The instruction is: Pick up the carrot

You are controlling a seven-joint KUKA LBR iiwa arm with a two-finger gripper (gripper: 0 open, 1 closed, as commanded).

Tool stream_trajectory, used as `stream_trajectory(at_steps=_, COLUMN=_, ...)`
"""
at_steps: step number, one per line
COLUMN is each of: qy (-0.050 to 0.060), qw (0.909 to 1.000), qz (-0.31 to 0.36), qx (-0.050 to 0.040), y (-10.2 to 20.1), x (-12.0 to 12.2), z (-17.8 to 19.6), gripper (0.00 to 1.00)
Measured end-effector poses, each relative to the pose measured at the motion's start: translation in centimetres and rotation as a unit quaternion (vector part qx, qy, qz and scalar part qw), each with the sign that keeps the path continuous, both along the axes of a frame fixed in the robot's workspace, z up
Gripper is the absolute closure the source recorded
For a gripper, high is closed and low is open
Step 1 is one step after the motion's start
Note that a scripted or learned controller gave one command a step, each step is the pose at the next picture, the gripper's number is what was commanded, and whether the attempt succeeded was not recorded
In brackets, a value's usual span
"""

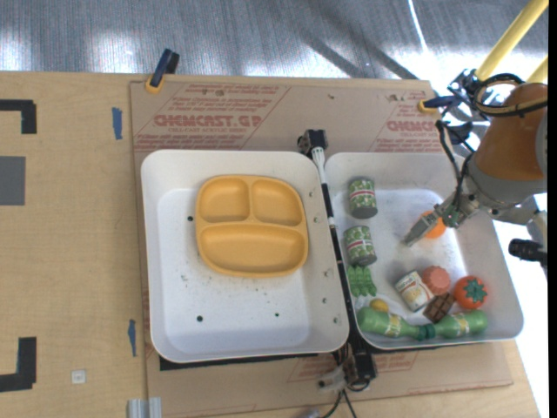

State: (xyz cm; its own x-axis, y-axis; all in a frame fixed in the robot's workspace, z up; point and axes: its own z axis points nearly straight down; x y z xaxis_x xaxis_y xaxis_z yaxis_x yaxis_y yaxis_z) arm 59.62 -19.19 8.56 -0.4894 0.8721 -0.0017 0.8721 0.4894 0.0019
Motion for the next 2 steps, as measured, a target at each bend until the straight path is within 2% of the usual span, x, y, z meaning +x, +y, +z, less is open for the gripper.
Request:
stream_trajectory(at_steps=1, qy=0.000, qw=0.9904, qz=-0.138, qx=0.0020, y=-1.4, x=1.2, z=0.3, gripper=0.00)
stream_trajectory(at_steps=2, qy=-0.002, qw=0.9903, qz=-0.139, qx=0.0000, y=-1.6, x=1.3, z=1.4, gripper=1.00)
